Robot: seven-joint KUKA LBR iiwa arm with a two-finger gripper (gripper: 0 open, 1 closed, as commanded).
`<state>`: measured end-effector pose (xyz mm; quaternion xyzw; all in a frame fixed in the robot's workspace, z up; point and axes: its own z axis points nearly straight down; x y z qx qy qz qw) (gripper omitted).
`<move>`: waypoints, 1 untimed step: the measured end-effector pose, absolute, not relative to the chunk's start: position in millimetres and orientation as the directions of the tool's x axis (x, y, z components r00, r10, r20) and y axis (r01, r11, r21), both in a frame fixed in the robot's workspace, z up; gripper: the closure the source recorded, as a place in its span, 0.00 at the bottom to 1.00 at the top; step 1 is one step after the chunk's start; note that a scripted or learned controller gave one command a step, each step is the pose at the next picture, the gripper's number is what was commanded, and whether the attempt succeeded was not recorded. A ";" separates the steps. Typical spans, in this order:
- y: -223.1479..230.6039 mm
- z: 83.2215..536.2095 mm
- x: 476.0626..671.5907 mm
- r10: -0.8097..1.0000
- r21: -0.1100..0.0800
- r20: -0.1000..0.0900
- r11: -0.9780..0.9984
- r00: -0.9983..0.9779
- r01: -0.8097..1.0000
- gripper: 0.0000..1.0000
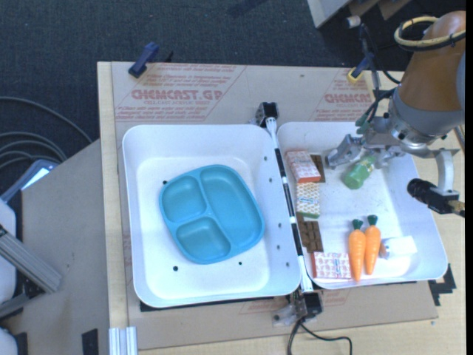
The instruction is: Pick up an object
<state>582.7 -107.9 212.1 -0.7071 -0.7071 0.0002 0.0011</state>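
We see the worktop point(185, 87) carrying two white bins; the left bin point(140, 198) holds a blue plate point(212, 213). In the right bin point(425, 250), the gripper point(362, 156) hovers touching a green bottle point(358, 174); whether it is spread we cannot tell. Two carrots point(363, 248) lie nearby.

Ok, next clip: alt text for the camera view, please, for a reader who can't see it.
The grey arm's gripper hangs low over the right bin, right above a green bottle. That bin also contains two toy carrots and a row of small boxes along its left wall. The left bin has a blue divided plate.
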 end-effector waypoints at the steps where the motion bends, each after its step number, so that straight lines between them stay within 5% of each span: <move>1: -127.8 123.8 520.8 1.000 -0.003 0.001 -0.001 0.001 1.000 0.00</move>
